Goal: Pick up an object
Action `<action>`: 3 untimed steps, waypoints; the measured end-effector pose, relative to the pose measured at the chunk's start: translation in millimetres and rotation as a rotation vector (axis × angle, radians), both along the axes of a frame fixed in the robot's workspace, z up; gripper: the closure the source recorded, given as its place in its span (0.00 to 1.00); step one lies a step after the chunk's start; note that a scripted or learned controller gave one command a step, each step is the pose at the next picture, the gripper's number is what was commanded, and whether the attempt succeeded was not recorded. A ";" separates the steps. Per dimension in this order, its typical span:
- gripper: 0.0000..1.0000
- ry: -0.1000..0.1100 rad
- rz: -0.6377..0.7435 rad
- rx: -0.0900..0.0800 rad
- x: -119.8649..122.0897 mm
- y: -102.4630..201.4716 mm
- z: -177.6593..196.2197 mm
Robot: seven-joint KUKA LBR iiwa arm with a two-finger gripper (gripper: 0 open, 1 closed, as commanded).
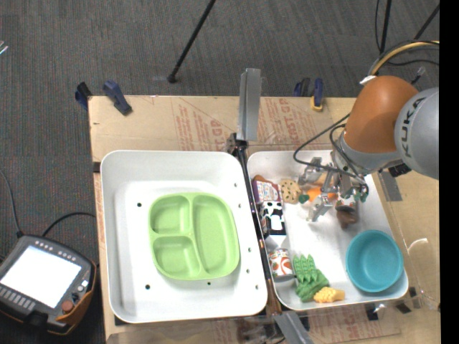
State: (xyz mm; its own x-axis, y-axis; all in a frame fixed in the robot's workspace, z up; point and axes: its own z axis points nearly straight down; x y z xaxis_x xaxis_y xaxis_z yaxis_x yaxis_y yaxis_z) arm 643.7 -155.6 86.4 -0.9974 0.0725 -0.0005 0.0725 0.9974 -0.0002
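Note:
My gripper hangs low over the back half of the right bin, under the orange wrist band. A small orange and green toy lies right at its left side, and a dark brown object lies at its right. I cannot tell whether either one touches the gripper. A round cookie lies just left of the orange toy. The wrist and cables hide what is straight beneath the gripper.
The right bin also holds a blue bowl at the front right, a green toy, a yellow corn piece, a small can, a cow-patterned box and a snack packet. A green divided plate lies in the left bin.

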 end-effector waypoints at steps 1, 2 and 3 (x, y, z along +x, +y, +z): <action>1.00 -0.007 0.005 0.002 2.8 2.8 12.0; 1.00 -0.003 -0.182 0.008 -15.7 -36.7 2.5; 1.00 -0.005 -0.391 0.011 -162.6 -49.7 2.7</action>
